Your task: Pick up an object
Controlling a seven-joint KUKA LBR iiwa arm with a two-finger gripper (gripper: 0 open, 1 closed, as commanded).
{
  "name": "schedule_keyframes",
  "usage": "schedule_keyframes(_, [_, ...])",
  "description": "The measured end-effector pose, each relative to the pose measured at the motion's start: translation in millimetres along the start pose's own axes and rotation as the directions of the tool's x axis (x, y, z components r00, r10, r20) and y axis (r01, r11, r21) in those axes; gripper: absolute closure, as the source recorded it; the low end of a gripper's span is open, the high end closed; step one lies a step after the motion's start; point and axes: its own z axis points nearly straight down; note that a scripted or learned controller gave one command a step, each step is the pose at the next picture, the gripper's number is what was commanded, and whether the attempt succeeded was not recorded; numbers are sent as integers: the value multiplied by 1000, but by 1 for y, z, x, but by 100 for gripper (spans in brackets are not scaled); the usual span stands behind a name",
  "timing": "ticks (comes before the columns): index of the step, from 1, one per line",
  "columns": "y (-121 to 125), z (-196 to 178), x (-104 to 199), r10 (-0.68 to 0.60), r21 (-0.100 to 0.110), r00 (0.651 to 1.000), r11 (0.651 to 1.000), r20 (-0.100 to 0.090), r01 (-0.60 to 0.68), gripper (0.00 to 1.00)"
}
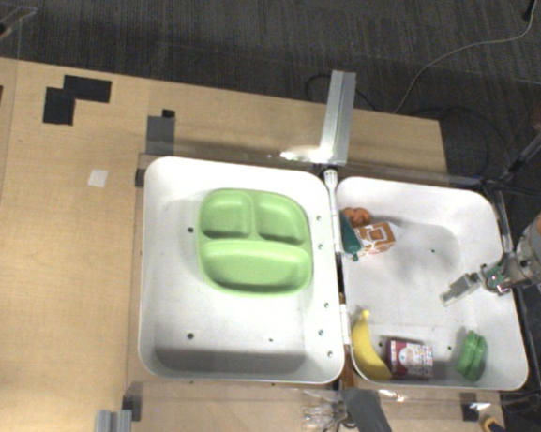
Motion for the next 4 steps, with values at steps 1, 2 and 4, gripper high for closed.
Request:
schedule_keyframes(1, [-35, 48, 13, 13, 2, 1000, 1000, -2, -13, 0])
schedule_keyframes(2, [23, -21, -8, -159, 0, 987, 987, 0, 159, 0])
schedule_keyframes(4, [-32, 26, 12, -55, 2, 999, 999, -2, 55, 0])
